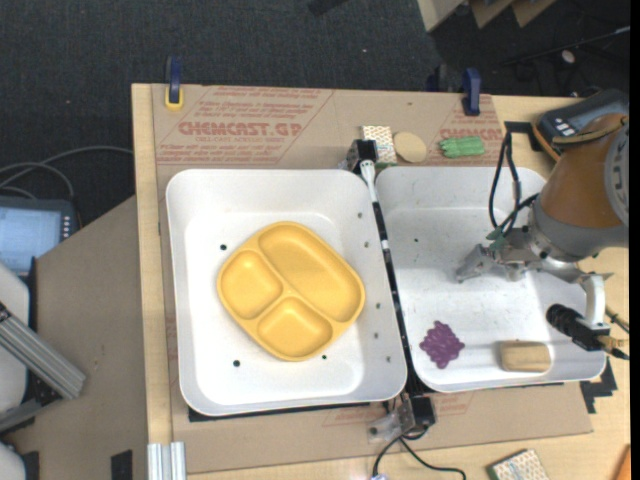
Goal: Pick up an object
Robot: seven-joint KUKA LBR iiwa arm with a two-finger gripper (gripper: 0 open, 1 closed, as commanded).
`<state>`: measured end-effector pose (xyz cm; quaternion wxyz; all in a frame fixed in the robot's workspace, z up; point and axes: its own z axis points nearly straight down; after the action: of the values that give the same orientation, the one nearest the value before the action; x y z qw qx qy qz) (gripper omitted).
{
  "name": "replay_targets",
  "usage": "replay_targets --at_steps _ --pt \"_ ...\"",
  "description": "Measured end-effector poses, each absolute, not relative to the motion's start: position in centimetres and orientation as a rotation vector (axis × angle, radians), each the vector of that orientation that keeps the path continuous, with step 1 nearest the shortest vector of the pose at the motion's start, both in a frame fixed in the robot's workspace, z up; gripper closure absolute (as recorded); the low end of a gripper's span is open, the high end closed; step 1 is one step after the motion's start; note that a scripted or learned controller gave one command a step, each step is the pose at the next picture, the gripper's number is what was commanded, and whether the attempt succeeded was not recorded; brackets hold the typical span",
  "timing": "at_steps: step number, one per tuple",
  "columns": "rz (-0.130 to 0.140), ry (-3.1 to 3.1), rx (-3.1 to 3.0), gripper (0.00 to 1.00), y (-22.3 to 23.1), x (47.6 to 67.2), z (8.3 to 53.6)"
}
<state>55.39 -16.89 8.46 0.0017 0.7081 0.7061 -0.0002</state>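
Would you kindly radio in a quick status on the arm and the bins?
Gripper low in right bin, nothing visibly held. Purple object and tan block loose near front wall. Yellow tray in left bin.

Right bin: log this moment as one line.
pincer over right bin, holding nothing | purple piece and tan block near front edge | yellow plate in left bin

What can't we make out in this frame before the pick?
- Gripper over the right bin: too small and blurred in the camera view to read its state.
- Arm: cut off by the right edge.
- Purple object: too small to identify.
- Tan block: material unclear.
- Green item and round beige item behind the bins: too small to name.
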Motion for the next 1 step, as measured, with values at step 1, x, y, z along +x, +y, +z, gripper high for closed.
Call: replay_targets --at_steps 1 --pt "0.007 2.228 2.228 0.0 -22.34 47.72 8.55"
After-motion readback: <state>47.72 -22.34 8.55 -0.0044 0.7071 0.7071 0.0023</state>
